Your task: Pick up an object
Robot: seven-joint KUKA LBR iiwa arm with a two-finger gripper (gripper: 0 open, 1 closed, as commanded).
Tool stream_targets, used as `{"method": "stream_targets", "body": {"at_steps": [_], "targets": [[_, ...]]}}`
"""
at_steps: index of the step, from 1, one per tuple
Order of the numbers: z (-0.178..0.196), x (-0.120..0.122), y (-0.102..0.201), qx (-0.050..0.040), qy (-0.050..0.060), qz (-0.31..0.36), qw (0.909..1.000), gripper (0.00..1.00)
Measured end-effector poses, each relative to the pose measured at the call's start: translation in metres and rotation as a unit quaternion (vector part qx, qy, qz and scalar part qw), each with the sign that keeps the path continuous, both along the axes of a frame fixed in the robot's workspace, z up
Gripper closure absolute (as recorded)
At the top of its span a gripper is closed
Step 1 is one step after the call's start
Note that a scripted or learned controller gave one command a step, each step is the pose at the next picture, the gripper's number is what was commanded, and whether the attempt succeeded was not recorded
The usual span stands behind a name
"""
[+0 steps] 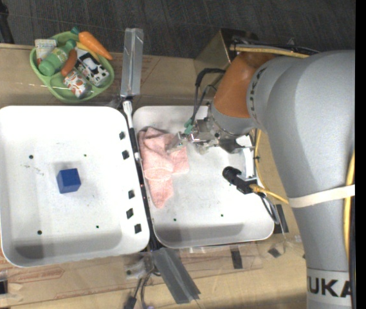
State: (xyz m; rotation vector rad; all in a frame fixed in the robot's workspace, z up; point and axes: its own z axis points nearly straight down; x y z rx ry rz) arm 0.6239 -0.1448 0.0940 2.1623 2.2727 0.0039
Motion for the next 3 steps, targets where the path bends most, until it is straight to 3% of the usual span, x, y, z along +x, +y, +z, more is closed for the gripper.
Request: {"method": "stream_targets", "body": {"at_steps": [1,2,3], "targets": [[-0.001,0.006,0.049,-0.0013,0.004,0.012,0.9999,0.0],[0.009,0.006,0.05,-0.0001,0.005,0.015,0.9999,1.0],[0.056,-0.033,0.033,0.0013,0.005,0.024,0.9997,1.0]]}}
